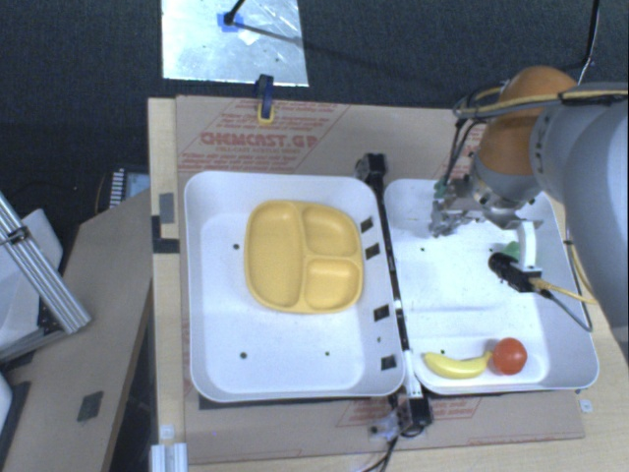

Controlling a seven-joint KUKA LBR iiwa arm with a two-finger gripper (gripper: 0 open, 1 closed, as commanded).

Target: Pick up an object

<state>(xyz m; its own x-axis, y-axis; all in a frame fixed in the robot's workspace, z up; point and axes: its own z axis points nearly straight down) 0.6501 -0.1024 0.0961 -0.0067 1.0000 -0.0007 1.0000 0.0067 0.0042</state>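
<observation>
There are two white bins side by side, the left bin point(197, 293) and the right bin point(452, 303). The left bin holds one yellow plate point(303, 256), which has three compartments. The right bin holds two small things: one banana point(455, 365) and one round red fruit point(508, 356). One robot arm point(580, 155) with one gripper point(444, 219) reaches over the right bin. Under the bins lies one cardboard sheet point(260, 138) with one clamp point(265, 98) at its far edge, and beyond it one shiny metal sheet point(234, 28)

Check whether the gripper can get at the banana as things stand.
Probably yes. The gripper hangs over the far end of the right bin, the banana lies by the near wall, bare floor between. The red fruit beside it and the wall may crowd a grasp.
</observation>
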